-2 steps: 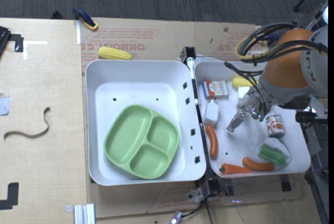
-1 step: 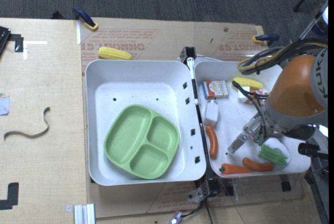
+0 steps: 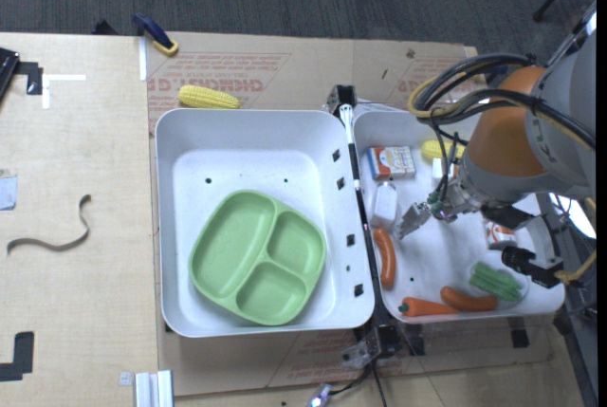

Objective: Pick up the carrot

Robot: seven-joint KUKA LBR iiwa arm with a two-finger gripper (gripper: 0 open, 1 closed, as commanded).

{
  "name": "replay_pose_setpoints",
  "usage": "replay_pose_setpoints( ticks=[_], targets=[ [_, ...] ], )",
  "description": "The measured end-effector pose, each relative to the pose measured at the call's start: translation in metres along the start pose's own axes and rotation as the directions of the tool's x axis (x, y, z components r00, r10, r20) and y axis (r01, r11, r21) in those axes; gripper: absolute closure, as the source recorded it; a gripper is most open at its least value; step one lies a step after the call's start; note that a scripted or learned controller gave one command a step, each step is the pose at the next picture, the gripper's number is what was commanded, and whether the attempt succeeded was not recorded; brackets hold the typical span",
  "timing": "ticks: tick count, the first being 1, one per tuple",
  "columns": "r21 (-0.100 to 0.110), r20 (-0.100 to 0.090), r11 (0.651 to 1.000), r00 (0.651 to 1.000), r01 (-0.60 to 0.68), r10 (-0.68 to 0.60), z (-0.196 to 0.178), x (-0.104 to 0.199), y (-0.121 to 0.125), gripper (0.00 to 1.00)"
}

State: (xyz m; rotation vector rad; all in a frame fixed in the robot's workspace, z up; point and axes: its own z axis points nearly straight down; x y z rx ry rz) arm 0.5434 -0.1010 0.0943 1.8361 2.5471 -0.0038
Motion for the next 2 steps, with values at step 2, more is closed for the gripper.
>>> replay_pose_setpoints(
  ticks=[2],
  targets=[
    [0.003,0.000,0.862,0.862,-0.508,0.508,0.003,0.006,-0.022,0.00]
  ],
)
